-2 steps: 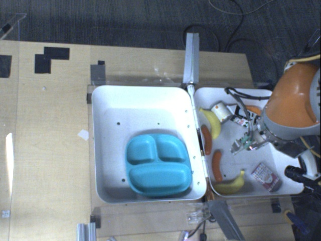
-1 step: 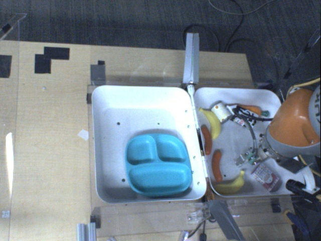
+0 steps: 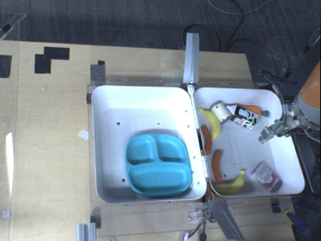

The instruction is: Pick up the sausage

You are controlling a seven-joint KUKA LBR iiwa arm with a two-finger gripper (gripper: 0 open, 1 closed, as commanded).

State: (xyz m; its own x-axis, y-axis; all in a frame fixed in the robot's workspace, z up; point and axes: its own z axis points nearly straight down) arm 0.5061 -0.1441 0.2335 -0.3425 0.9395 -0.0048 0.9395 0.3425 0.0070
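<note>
Gripper (image 3: 268, 132) over rt bin's (image 3: 296, 182) right edge, jaws' state unclear; sausage (image 3: 216, 165) lies apart, nr banana (image 3: 229, 184).

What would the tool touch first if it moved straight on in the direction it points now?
The tool points down and toward the left over the right bin. Going straight on, it would probably meet bare bin floor first, short of the sausage. Depth is hard to judge from this slanted view.

Pale wooden bench (image 3: 45, 149), dark carpet (image 3: 100, 14), loose cable (image 3: 241, 9)
</note>
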